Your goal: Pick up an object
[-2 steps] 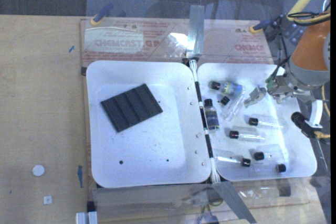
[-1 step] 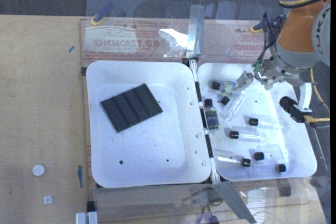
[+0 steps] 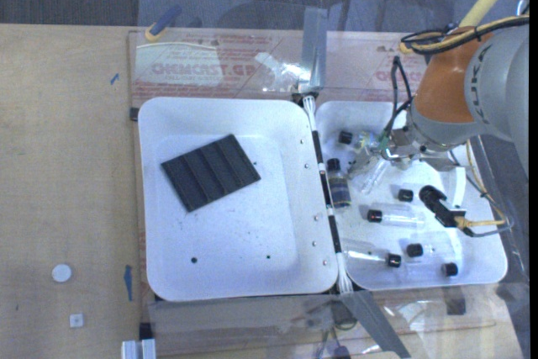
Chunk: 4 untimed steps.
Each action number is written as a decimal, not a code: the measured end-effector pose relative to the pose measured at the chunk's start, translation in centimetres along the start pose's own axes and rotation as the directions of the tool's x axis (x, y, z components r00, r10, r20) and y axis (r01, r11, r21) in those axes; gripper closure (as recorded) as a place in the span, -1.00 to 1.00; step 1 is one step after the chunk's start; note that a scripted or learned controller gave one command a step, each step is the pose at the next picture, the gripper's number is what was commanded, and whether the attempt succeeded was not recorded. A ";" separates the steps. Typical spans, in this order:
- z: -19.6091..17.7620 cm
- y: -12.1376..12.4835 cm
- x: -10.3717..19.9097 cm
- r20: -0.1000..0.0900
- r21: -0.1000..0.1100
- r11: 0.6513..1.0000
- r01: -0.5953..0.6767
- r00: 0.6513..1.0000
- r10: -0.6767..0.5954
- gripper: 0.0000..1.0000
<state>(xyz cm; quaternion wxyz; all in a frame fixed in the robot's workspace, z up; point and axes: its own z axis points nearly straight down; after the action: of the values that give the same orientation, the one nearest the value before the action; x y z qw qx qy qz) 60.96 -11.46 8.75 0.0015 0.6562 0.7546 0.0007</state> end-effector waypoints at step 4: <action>-10.7 6.5 4.5 0.000 0.001 0.995 -0.098 0.995 0.098 1.00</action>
<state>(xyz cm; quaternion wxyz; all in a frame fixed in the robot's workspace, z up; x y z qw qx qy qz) 66.75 -6.10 19.46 0.0013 0.6923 0.7216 0.0004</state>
